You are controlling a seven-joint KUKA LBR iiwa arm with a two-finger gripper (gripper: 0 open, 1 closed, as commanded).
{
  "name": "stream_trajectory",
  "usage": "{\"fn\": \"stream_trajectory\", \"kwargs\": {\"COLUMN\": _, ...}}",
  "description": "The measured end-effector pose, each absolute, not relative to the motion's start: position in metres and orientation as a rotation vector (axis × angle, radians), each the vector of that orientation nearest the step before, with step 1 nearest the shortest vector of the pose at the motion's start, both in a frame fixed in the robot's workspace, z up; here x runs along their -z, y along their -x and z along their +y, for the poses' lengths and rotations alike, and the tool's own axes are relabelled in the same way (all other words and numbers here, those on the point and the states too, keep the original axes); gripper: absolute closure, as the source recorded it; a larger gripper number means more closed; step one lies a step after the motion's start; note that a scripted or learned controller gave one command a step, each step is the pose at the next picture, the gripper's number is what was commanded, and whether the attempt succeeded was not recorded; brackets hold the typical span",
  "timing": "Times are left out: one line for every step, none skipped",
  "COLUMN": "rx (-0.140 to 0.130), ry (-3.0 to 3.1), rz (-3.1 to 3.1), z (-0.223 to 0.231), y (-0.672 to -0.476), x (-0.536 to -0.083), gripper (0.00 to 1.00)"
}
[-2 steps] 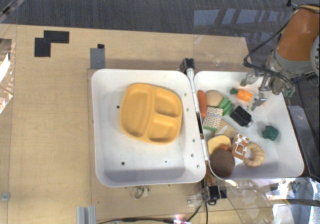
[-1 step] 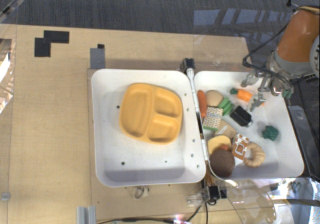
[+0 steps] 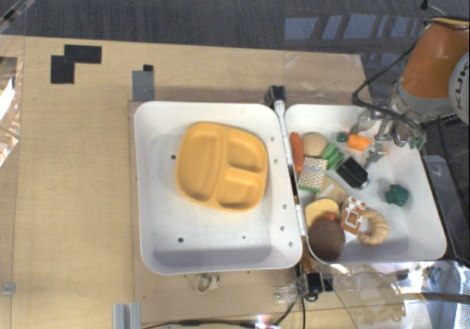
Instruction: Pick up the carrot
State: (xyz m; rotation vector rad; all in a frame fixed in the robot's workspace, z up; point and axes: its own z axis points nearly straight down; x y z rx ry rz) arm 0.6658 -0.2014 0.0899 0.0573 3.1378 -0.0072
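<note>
Carrot: lay lengthwise in the right bin, tight against its left wall, just beside the divider between the two bins.
Carrot's neighbours: a tan bun touched its right side, and a checkered block sat near its lower end; open room lay only above it.
Pincer: hung over the upper right part of the right bin, well apart from the carrot; I could not tell how it stood or whether it gripped anything.
Near the pincer: a small orange piece just to its left, a black block below it.
Right bin's free floor: bare white around a green toy by the right wall.
Left bin: a yellow divided tray in the middle, with wide bare margins on every side.
Counter: bare wood stretched left of the bins.
</note>
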Motion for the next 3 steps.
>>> {"fn": "stream_trajectory", "kwargs": {"rx": 0.004, "ry": -0.164, "rz": 3.119, "z": -0.204, "y": -0.649, "x": -0.144, "gripper": 0.0}}
{"fn": "stream_trajectory", "kwargs": {"rx": 0.0, "ry": -0.264, "rz": 3.118, "z": -0.204, "y": -0.669, "x": -0.124, "gripper": 0.0}}
{"fn": "stream_trajectory", "kwargs": {"rx": 0.004, "ry": -0.13, "rz": 3.138, "z": -0.206, "y": -0.662, "x": -0.087, "gripper": 0.0}}
